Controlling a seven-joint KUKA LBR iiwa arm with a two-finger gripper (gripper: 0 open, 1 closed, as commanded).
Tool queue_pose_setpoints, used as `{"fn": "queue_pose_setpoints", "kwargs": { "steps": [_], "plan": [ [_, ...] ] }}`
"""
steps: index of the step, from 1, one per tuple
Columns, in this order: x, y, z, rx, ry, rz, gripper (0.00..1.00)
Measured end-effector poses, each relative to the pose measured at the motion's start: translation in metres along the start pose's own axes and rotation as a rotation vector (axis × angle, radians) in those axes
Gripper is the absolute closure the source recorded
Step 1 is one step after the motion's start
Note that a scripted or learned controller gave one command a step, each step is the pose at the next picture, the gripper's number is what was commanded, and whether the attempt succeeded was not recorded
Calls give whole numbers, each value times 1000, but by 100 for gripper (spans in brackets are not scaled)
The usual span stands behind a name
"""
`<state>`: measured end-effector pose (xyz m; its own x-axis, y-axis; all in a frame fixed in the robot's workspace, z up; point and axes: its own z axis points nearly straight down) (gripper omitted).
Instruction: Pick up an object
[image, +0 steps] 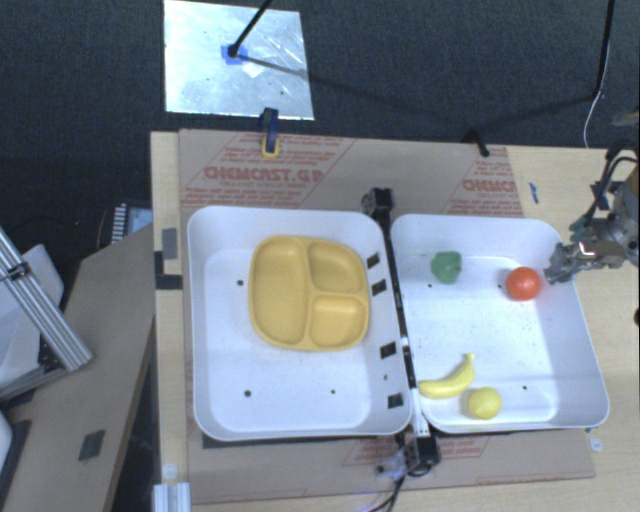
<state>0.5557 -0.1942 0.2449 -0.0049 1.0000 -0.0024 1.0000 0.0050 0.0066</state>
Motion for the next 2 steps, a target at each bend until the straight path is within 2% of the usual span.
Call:
{"fn": "queue_pose_setpoints", "kwargs": {
  "steps": [1,2],
  "plan": [
    [51,-11,10,6,4,-4,100],
    [109,-12,3,5,3,-4,100]
  ]
}}
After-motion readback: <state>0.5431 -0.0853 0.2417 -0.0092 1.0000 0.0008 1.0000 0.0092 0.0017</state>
